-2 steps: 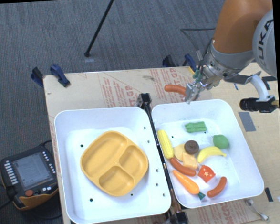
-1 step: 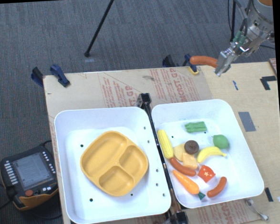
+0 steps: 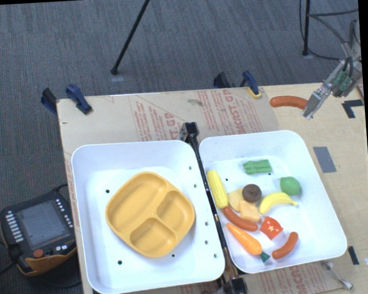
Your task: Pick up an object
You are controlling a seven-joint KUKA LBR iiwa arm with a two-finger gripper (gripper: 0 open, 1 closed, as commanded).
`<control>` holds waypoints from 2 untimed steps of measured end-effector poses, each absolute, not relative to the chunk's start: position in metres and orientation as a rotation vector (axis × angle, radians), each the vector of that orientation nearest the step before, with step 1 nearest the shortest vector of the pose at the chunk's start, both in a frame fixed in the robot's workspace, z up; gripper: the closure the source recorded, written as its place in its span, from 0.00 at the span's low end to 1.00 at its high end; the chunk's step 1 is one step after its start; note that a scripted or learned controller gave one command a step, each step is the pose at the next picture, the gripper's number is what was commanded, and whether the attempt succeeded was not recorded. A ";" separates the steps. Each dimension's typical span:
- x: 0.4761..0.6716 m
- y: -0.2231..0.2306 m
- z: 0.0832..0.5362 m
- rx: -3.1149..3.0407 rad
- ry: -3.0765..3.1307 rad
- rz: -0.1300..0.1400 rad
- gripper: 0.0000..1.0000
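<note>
The right bin (image 3: 310,159) holds several toy foods: a corn cob (image 3: 217,188), a green ridged piece (image 3: 257,167), a lime-green ball (image 3: 290,185), a brown disc (image 3: 251,192), a banana (image 3: 277,201), a carrot (image 3: 246,238), a red piece (image 3: 271,227) and two sausages (image 3: 239,220) (image 3: 285,246). Another orange sausage (image 3: 286,101) lies on the bench behind that bin. My gripper (image 3: 312,108) hangs at the upper right, slanting down-left, its tip just beside that sausage's right end.
The left bin (image 3: 86,181) holds a yellow divided plate (image 3: 151,213). Blue clamps (image 3: 78,98) (image 3: 250,82) grip the bench's far edge. A teach pendant (image 3: 38,232) lies on the floor at the left. Tripod legs (image 3: 129,37) stand behind the bench.
</note>
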State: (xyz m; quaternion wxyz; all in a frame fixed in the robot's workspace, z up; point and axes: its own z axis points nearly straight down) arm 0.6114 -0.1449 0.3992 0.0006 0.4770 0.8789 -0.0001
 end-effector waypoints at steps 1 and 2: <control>0.595 -0.091 0.283 1.692 2.650 -0.001 1.00; 0.545 -0.105 0.439 1.922 2.477 0.004 1.00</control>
